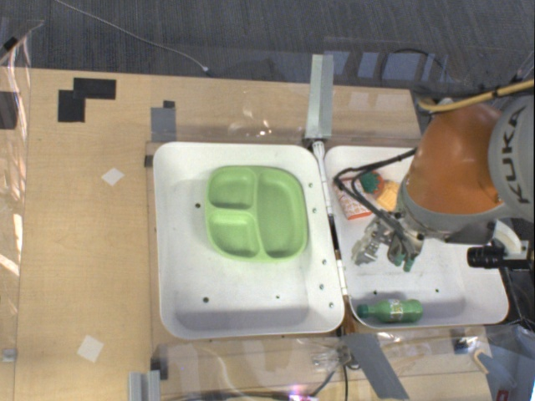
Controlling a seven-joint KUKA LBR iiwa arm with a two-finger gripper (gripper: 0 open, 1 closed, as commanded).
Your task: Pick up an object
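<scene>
My gripper hangs over the middle of the right bin, below the orange band of the arm. Nothing shows between its fingers. A green bottle lies on its side near the front edge of that bin, just below the gripper and apart from it. A red-and-white packet and an orange-yellow object lie at the bin's far left, partly hidden by the arm and its black cables.
The left bin holds a light green divided plate with three compartments. A metal divider rises between the bins at the back. The wooden bench stretches to the left.
</scene>
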